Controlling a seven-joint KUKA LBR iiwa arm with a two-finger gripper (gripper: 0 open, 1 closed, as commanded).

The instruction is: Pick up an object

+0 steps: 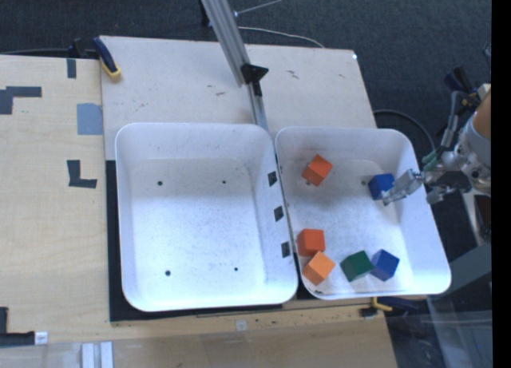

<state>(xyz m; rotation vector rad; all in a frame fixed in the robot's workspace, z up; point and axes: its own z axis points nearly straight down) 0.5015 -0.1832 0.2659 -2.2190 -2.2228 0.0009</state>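
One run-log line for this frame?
gripper at blue block, right bin | grasp unconfirmed | five blocks in right bin

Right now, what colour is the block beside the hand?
Blue, seen in the camera view.

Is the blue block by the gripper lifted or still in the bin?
Cannot tell. The blue block sits at the gripper tip over the right bin, its underside hidden.

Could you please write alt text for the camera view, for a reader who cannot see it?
The gripper sits at a blue cube in the right bin. That bin also holds three orange cubes, a green cube and another blue cube; the left bin lies beside it.
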